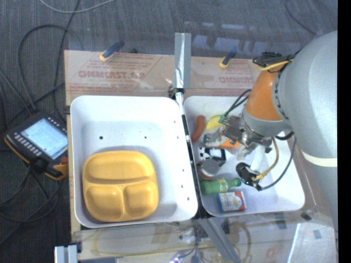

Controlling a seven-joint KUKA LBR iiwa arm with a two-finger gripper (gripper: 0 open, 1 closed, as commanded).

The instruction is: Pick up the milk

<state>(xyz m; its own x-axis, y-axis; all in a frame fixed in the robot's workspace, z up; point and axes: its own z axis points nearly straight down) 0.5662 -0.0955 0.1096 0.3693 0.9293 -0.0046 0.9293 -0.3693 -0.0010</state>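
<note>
You are in the reach stage: the gripper (226,137) hangs low over the left half of the right bin (290,199), amid the clutter there, and nothing can be seen between its fingers, so count the milk (211,154) as not yet held. Whether the claw is wide or narrow you cannot tell from this slant, since the wrist and its cables cover it. The milk seems to be the small white carton with black cow patches, lying close to the bin's left wall, about midway between its far and near edges; the picture is coarse here, so take that identification as likely, not sure. To do this step well, bring the claw down square over the carton's narrower sides and not across a corner, and keep clear of its neighbours: a sausage (198,128) sits just beyond it toward the far edge, an orange piece (227,143) lies beside it under the wrist, a brown-and-white disc (208,170) touches or nearly touches it on the near side, and a green bottle (219,186) lies nearer still, with a blue packet (231,201) by the near edge. The left wall leaves little room for a finger on that side, so a close along the wall may serve better. The left bin (109,111) carries a yellow tray (120,185).
</note>
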